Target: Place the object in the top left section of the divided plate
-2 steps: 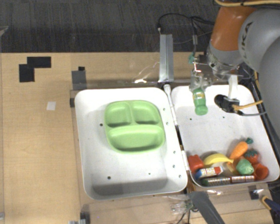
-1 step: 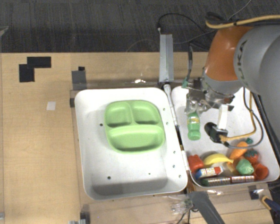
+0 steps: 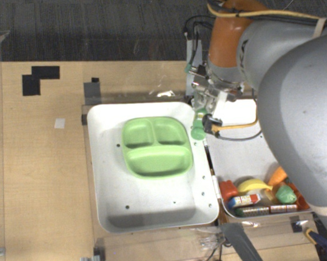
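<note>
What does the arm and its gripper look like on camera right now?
The arm is bulky, smooth and rounded, light grey, with an orange band above the wrist. Yellow and black cables loop over the band. The gripper is a small metallic assembly with a white fitting and a yellow cable.

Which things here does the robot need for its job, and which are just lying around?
For the job:
gripper
small green object at its tip
green divided plate
left bin

Just lying around:
banana
orange piece
green toy
red item

Green divided plate (image 3: 155, 146), white bin (image 3: 108, 174), orange-banded grey arm (image 3: 294, 91).
</note>
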Motion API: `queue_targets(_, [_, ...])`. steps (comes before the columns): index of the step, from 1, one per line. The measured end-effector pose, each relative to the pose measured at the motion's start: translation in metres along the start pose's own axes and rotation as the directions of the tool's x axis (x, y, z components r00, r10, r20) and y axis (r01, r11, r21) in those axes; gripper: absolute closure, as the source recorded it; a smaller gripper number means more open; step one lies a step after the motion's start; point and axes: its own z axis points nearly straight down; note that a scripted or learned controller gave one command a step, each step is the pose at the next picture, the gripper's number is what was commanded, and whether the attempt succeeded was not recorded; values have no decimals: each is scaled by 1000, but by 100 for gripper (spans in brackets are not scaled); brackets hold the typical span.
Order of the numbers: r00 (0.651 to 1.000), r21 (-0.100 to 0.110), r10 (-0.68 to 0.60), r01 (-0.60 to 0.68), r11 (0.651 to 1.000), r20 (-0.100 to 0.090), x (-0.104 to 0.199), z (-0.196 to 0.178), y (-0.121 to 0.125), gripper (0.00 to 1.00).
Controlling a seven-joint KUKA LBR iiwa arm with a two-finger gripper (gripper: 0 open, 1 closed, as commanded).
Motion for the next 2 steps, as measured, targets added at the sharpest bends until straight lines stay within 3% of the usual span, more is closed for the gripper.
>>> queue_targets(1, [980, 2, 201, -201, 980, 0, 33, 0, -47, 100])
queue_targets(2, [989, 2, 145, -145, 989, 0, 72, 10, -71, 100])
